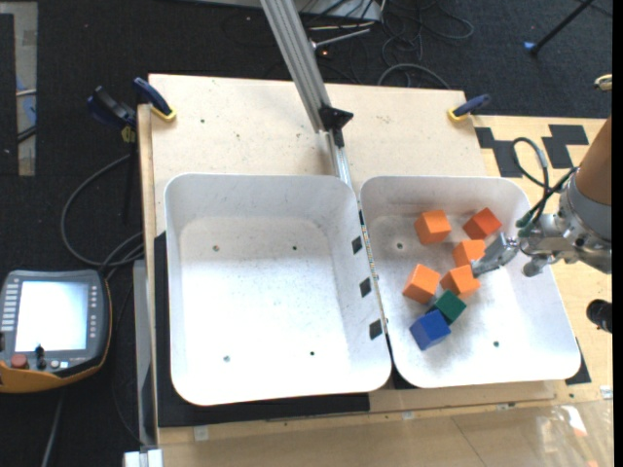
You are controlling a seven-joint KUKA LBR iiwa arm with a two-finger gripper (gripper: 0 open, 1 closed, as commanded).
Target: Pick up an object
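A: Bench (243, 125) of pale board, dark floor around it, cables, a pendant (54, 329) at far left. Two white bins side by side.

B: Contents?

A: Left bin (195, 212) bare. Right bin (545, 348) holds the blocks: orange ones at (433, 226), (482, 224), (469, 252), (422, 283) and (461, 280). Green block (450, 305) just below that last one, touching it. Blue block (429, 328) touching the green, nearest the front wall.

B: Arm?

A: Enters from the right, over the right bin. Gripper (494, 254) low among the upper orange blocks, tip just beside the one at the cluster's right.

B: Fingers apart, together, clamped?

A: Cannot tell; too small and blurred. No block seen between them.

B: Anything lifted?

A: All blocks lie on the bin floor.
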